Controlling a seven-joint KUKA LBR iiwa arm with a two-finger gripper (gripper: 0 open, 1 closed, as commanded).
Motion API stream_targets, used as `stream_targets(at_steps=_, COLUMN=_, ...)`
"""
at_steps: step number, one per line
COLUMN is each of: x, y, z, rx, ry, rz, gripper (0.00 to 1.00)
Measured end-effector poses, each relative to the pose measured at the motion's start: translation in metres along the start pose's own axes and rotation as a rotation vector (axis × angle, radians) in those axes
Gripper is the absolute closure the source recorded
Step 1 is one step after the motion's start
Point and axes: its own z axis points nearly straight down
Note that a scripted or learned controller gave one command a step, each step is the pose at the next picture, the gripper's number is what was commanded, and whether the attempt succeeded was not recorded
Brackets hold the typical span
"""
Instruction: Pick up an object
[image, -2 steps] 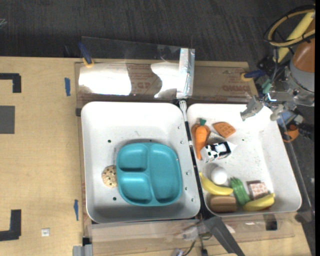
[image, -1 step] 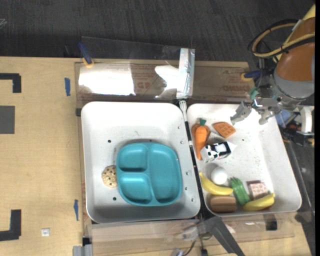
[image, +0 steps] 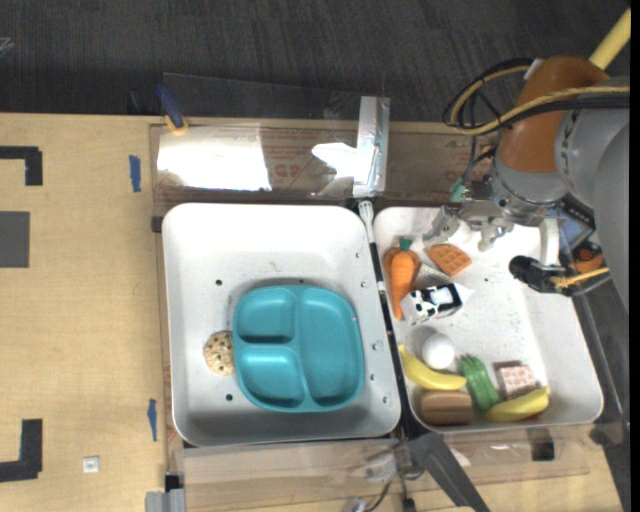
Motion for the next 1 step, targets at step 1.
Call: stream_targets(at_steps=1, x=-0.0239, y=0.0046, z=0.0406, rx=-0.012, ry=-0.002, rz=-0.044, gripper=0.00)
